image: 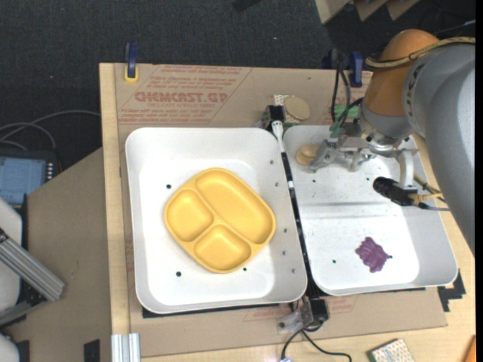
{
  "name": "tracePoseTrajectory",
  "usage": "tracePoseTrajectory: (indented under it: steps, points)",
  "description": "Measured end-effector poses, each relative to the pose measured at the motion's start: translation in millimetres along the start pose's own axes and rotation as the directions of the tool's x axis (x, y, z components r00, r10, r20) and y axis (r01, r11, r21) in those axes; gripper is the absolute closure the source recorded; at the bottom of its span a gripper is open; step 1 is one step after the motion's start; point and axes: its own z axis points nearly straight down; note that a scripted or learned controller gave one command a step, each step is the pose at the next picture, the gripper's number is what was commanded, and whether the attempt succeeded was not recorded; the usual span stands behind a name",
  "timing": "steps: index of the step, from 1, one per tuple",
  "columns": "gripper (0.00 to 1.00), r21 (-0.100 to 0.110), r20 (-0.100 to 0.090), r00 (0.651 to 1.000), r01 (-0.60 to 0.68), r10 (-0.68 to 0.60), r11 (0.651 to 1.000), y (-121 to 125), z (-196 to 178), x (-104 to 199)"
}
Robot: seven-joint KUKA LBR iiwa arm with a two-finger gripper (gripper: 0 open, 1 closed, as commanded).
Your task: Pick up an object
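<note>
Here, the yellow plate lies askew, largest compartment facing upper-right.

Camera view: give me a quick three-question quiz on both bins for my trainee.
1. True or false: the yellow plate lies in the left bin of the view.
2. Which thing lies nearest the hand? A. the purple lump B. the tan piece in the right bin C. the yellow plate
3. Fill in: the yellow plate has ___ compartments.
Key: 1 true; 2 B; 3 three.
</note>
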Motion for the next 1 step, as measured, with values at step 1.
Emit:
tracePoseTrajectory:
  steps: [1]
  points:
    - [0.0, -0.026, 0.001, 1.0, -0.016, 0.016, 1.0, -51.8, -0.3, -39.2]
